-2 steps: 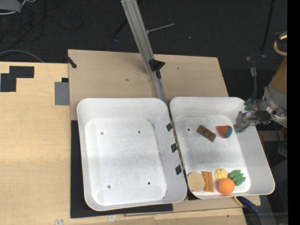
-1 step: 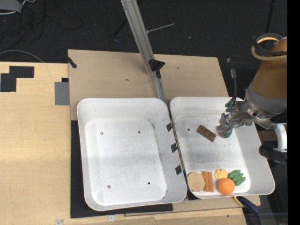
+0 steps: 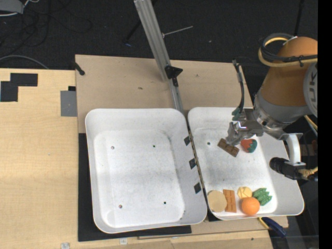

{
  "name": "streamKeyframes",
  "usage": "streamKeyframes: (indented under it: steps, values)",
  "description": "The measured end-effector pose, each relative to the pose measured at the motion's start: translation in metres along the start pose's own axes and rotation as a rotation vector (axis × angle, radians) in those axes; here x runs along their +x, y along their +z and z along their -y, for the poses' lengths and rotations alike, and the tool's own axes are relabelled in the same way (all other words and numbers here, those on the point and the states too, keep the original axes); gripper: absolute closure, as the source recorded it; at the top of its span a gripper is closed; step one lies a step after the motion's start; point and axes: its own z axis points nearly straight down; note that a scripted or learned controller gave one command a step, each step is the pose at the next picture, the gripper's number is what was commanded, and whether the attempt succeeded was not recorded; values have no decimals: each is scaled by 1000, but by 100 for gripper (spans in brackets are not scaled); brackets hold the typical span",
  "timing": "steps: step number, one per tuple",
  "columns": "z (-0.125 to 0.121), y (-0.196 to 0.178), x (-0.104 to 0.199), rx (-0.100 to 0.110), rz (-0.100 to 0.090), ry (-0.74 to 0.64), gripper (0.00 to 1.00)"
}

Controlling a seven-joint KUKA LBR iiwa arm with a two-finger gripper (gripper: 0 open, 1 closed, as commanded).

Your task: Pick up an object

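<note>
Strawberry (image 3: 249, 145) and brown block (image 3: 228, 148) sit touching under the hand (image 3: 236, 137); its grip I cannot tell, so it may snag both.

I get even, fairly bright light on the bench (image 3: 46, 139) and both bins (image 3: 135, 170); the floor behind stays dark. Shadows are soft and faint. Focus is slightly soft overall, with no strong glare.
</note>
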Motion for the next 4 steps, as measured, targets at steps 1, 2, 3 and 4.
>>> streamKeyframes:
  steps: [1,2,3,4]
  values:
    - [-8,-5,50,1,2,1,100]
    - [-15,12,102,4,0,1,100]
    - [-19,10,144,1,2,3,100]
    - [-19,10,143,2,3,3,0]
